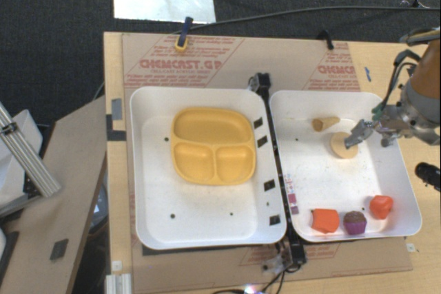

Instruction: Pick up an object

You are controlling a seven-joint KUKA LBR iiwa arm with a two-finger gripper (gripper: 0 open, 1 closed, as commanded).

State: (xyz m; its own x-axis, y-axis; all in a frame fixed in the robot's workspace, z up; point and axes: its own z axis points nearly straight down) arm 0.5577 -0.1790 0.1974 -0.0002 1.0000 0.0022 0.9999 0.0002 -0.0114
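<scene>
Camera view is showing the left bin (148, 169) carrying a yellow divided plate (212, 146), its long axis lying left to right. Further right, in the right bin (303, 169), a small tan cone (324, 123) is lying on its side, narrow end pointing right. Beside it a round tan disc (342, 147) is lying flat. The end effector (372, 132) is hovering at the disc's right edge, fingers spread apart, gripping nothing. Along the near wall an orange block (325, 219), a purple cupcake (354, 222) and a red piece (380, 205) are sitting.

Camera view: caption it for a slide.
Tool hovers at a tan disc in the right bin; a yellow divided plate fills the left bin.
</scene>
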